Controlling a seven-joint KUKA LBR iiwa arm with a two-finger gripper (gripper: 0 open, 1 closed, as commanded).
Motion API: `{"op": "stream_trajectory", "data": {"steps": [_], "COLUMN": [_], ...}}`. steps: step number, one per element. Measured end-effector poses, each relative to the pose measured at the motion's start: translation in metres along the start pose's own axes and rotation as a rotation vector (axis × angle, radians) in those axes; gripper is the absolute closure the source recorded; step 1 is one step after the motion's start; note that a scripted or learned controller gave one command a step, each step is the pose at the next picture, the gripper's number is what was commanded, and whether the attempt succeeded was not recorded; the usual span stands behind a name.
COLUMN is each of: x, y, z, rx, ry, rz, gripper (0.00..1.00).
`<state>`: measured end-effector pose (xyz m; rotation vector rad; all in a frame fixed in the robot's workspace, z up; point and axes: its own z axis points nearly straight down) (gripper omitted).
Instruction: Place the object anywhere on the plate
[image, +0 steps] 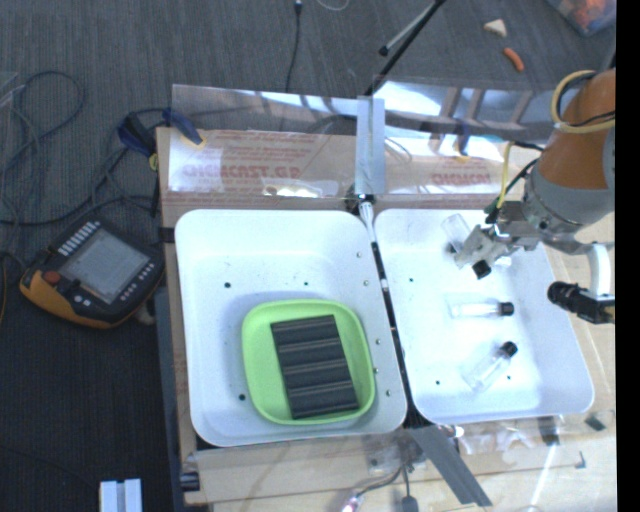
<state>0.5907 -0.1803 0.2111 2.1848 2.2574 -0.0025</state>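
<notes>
Nearest the lens, the green plate (258, 330) sits in the left bin (200, 260) with a dark ribbed block (314, 366) lying on it, leaving only its rim bare. Over in the right bin (560, 385) lie two clear vials with black caps, well apart from the plate: one vial (478, 309) lies flat near the bin's middle, the other vial (488, 365) is angled just below it. Higher up in that bin the gripper (478, 250) hangs over the floor beneath the grey arm (575, 150); something pale and clear shows at its tip, but whether that is a held vial or part of the gripper is too blurred to tell. By my reading the pick step is in hand, and the next move calls for a secure hold on one vial, a lift clear of the divider, then a carry left to the plate
</notes>
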Motion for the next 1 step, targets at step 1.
{"op": "stream_trajectory", "data": {"steps": [1], "x": [0.0000], "y": [0.0000], "z": [-0.0001], "rx": [0.000], "ry": [0.000], "rz": [0.000], "gripper": [0.00]}}
